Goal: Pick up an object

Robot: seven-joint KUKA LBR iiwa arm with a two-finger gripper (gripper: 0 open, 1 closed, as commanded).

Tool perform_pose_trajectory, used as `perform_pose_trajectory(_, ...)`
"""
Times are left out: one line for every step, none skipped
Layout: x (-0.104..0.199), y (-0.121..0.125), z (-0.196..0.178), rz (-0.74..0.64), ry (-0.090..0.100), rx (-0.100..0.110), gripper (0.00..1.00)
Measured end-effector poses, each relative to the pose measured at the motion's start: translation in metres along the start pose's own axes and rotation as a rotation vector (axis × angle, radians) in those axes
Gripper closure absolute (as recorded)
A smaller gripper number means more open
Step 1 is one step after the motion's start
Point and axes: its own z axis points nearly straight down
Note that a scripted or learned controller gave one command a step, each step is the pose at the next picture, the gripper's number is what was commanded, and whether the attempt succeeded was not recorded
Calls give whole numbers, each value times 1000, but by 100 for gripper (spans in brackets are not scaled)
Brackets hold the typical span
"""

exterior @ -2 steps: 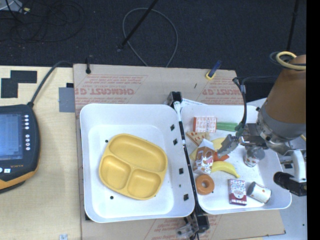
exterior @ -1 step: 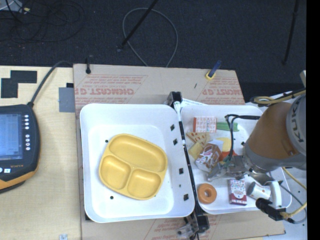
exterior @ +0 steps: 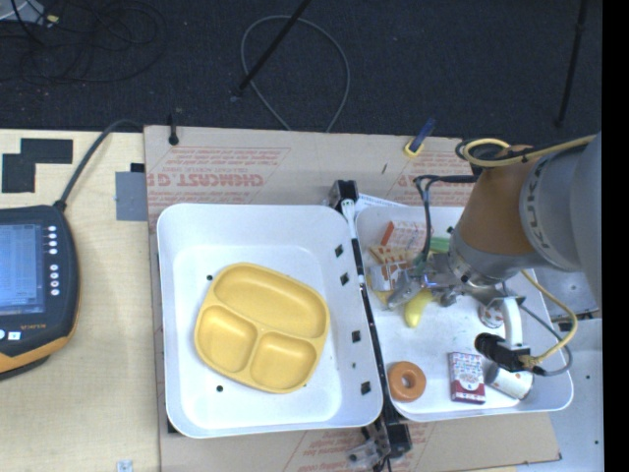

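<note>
Camera view, arm [exterior: 536,205]: enters from the right edge and hangs over the right bin [exterior: 560,393], hiding its upper part.
Gripper [exterior: 408,291]: low at centre-right; whether it is spread or closed, I cannot tell.
Banana [exterior: 417,309]: yellow, just below the gripper, long axis running lower left to upper right.
Hidden: contact between gripper and banana is blurred.

The left bin [exterior: 182,264] contains a yellow divided tray [exterior: 261,326]. The right bin [exterior: 555,393] contains an orange ring [exterior: 407,382], a red box [exterior: 467,377] and a yellow item [exterior: 417,310]. The gripper [exterior: 411,288] sits low over the yellow item, beside a striped carton [exterior: 390,254]
</note>
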Motion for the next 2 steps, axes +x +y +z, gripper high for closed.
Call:
perform_pose_trajectory(-1,-3,-9,8,5,8,100)
perform_pose_trajectory(74,23,-116,-4,2,-7,100)
